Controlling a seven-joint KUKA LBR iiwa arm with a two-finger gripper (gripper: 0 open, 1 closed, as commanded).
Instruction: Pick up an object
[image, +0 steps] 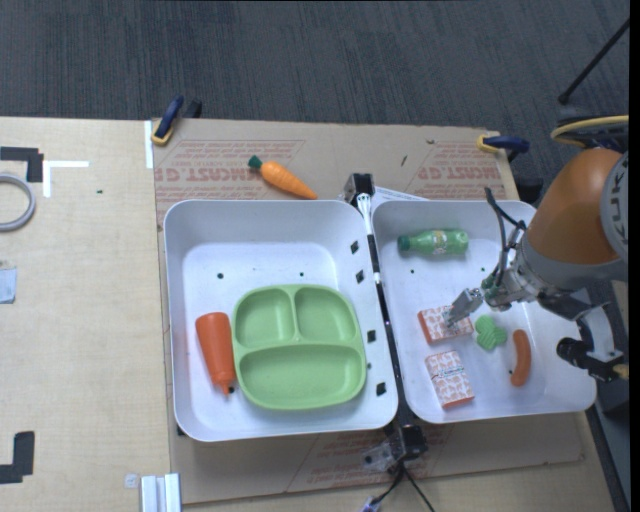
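The gripper (462, 308) hangs open over the upper red packet (436, 324); the green toy (490, 333) beside it could get bumped.

arm (585, 215) showing at right edge of frame: large rounded orange band bulging over grey wrist section. dark lettering running along orange shell near frame edge, too cut off to read. grey metallic gripper (462, 309) tapering toward frame centre, small and slim. thin dark cable arcing from upper right of wrist. black bracket-like fittings sitting below grey section, at lower right.
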